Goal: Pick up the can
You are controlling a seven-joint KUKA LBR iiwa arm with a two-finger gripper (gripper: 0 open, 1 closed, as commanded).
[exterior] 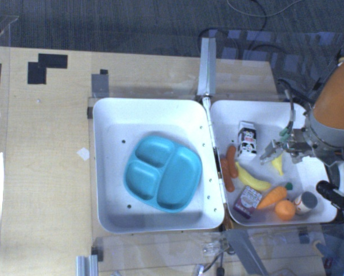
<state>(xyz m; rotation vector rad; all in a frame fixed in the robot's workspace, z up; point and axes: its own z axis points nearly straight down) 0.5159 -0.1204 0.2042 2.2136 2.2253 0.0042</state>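
camera view: the can lies in the right bin, in its near right corner, just beside the orange. the carrot lies just left of the orange, and the purple packet lies left of the carrot near the bin's front wall. the banana lies behind them, with the sausages to its left along the divider. the small milk carton lies further back. the gripper hangs above the bin's right half, over a small yellow item, well apart from the can. gripper opening: cannot tell. the arm enters from the right. the left bin holds a blue divided plate.
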